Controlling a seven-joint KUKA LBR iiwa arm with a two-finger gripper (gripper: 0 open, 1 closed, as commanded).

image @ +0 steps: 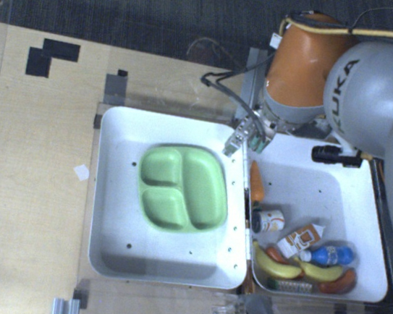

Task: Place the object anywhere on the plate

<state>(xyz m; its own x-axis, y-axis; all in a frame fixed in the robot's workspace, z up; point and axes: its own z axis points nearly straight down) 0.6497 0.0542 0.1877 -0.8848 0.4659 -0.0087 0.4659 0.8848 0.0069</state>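
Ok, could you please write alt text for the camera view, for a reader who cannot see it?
A grey and orange robot arm holds its pincer above the wall between two white bins. The left bin holds a green divided plate; the right bin holds bananas, a carrot and other small items.

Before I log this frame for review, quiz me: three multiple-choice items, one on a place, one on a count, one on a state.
1. Where does the green plate lie?
A. left bin
B. right bin
C. bare bench

2. How many compartments does the plate have?
A. two
B. three
C. five

3. What is on the plate?
A. a banana
B. a can
C. nothing

Answers:
1 A, it sits inside the left bin.
2 B, ridges split it into three wells.
3 C, its wells are bare; the bananas, can and other items lie in the right bin, and the gripper hangs over the wall between the bins.
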